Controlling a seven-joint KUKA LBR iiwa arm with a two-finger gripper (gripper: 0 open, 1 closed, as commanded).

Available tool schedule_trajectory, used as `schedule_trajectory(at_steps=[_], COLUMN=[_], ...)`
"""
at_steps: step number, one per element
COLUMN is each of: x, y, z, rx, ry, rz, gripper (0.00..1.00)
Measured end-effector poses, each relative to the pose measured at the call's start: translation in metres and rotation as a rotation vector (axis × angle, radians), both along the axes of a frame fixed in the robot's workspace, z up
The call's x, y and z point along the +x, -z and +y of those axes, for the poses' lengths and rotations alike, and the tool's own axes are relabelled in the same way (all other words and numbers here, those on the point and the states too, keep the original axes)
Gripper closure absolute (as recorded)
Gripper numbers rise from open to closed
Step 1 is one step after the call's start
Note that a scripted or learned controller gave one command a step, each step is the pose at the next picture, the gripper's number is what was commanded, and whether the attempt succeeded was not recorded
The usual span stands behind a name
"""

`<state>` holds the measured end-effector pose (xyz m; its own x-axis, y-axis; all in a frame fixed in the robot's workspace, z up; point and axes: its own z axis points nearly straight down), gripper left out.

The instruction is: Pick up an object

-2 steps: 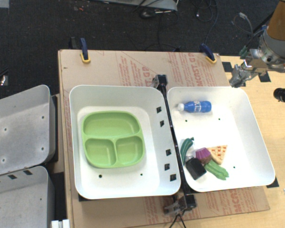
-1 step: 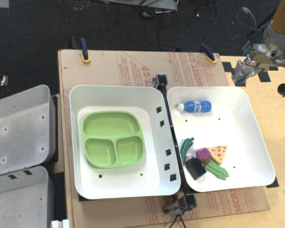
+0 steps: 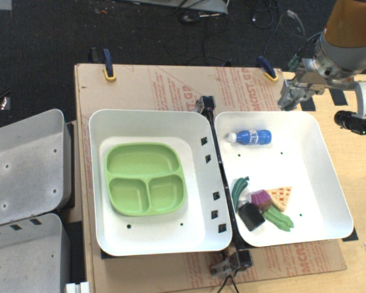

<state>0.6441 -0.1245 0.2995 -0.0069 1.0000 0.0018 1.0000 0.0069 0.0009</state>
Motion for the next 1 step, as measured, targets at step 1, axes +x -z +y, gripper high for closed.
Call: schedule_trajectory(at_steps=[1], x=[-0.0146], y=[0.0009], z=[0.0496], rx=[0.0], ry=[0.0], rz=[0.001], gripper=[1.0])
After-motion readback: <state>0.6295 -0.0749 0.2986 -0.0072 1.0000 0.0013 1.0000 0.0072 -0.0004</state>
